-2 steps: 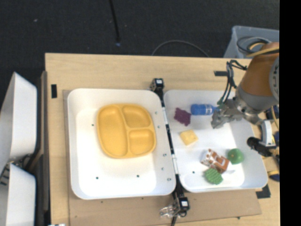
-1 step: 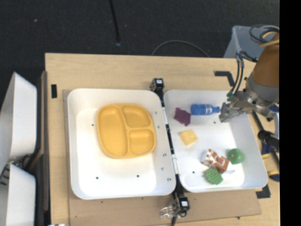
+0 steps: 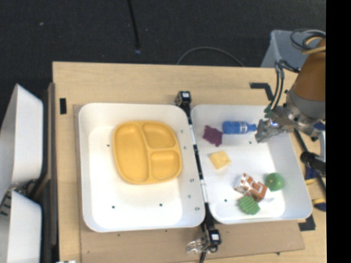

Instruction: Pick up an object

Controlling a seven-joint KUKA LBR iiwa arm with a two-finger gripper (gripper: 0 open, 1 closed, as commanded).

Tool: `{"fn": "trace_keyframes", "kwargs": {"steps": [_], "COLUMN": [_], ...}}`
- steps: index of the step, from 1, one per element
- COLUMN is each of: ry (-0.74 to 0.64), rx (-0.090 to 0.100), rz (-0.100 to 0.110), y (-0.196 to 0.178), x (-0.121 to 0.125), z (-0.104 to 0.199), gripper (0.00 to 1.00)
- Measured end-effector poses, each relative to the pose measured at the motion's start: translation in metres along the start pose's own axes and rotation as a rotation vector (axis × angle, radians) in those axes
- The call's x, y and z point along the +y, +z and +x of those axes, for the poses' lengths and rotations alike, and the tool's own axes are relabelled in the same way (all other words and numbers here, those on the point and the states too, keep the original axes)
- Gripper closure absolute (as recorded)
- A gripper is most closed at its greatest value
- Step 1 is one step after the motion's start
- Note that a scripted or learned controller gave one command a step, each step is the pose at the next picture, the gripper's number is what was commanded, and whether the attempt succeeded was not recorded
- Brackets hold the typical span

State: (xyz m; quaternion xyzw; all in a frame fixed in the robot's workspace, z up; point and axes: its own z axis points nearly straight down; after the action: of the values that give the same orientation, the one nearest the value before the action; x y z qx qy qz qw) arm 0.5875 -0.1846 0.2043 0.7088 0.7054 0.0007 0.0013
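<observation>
While crowding the right bin [image 3: 285, 201]'s near corner with green ball [image 3: 274, 181], toy [image 3: 251, 186] and green block [image 3: 249, 205], leaves bare floor mid-bin. Keeps blue bottle [image 3: 237, 127] by the far wall, just beside gripper [image 3: 262, 133]. Reaches in from right, low over the bin; finger state impossible to tell.

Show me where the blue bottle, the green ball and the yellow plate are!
blue bottle [image 3: 236, 127], camera view, middle of its blue body.
green ball [image 3: 275, 182], camera view, centre of its round top.
yellow plate [image 3: 131, 152], camera view, floor of its big left compartment.
</observation>
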Motion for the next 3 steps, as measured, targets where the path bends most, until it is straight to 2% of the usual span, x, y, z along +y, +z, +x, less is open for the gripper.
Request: {"fn": "trace_keyframes", "kwargs": {"steps": [1, 3], "ry": [-0.012, -0.012], "rx": [0.001, 0.002], "rz": [-0.001, 0.001], "y": [-0.012, -0.01], "x": [0.022, 0.047], "z": [0.054, 0.169], "gripper": [1.0, 1.0]}}
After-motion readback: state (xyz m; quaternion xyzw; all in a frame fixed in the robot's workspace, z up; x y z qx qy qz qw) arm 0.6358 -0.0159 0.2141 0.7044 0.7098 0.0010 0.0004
